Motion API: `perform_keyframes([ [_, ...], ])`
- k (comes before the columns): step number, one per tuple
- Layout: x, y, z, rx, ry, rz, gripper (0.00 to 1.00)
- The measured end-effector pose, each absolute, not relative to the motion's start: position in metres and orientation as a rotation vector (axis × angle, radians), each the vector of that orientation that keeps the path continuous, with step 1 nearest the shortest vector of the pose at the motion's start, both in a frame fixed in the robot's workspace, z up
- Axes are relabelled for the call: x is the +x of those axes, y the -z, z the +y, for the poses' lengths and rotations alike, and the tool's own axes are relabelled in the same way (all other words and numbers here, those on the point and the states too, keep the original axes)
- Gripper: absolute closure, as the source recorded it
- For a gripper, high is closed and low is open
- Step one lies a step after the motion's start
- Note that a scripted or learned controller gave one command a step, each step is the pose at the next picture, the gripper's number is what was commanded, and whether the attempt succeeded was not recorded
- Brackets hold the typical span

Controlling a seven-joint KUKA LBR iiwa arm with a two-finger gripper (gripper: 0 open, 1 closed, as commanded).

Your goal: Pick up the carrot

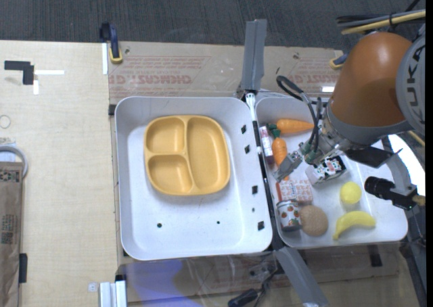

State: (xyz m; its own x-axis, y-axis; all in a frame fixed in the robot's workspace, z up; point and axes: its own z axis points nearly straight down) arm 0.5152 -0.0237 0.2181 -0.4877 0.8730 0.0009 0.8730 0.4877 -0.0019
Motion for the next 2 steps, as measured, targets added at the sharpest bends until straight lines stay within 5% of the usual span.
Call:
perform_keyframes([
  [1, 0.513, -0.243, -0.051, -1.868, -0.001, -2.528, 0.00],
  [2, 0.513, -0.190, -0.034, -1.865, -0.004, -2.525, 0.00],
])
